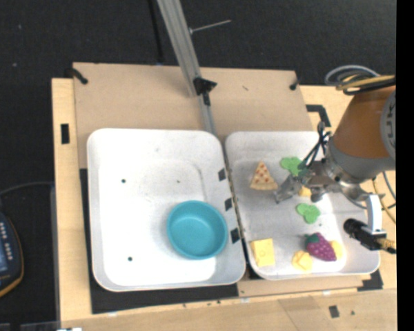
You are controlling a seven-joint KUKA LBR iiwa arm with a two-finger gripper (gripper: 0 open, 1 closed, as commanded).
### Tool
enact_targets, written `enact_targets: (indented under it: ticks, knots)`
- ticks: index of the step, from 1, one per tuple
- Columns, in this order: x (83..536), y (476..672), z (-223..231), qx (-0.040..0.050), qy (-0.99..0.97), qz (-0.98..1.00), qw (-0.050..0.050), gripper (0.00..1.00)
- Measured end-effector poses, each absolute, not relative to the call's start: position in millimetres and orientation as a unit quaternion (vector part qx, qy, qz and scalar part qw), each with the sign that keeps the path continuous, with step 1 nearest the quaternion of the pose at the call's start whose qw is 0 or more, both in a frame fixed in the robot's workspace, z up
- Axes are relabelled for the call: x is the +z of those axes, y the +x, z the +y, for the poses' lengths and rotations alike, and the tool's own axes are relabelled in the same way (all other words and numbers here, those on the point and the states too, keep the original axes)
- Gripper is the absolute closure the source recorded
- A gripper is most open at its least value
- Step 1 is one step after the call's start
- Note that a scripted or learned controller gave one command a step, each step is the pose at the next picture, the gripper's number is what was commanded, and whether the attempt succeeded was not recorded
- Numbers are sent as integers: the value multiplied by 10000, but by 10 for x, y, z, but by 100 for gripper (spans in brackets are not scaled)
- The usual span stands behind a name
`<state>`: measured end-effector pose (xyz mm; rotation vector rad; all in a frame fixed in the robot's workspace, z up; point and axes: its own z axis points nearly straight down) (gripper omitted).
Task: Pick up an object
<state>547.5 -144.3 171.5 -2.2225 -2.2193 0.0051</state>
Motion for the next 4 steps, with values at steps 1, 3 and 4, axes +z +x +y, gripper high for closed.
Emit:
enact_targets:
  ticks: [1, 3, 4]
  knots:
    - [1099, 5435, -1402, 19, -7077, -7065, 15, 0]
    - [1119, 5448, -1417, -12, -7105, -7037, -11, 100]
    - [1646, 5537, -1349, -21, -7057, -7085, -32, 100]
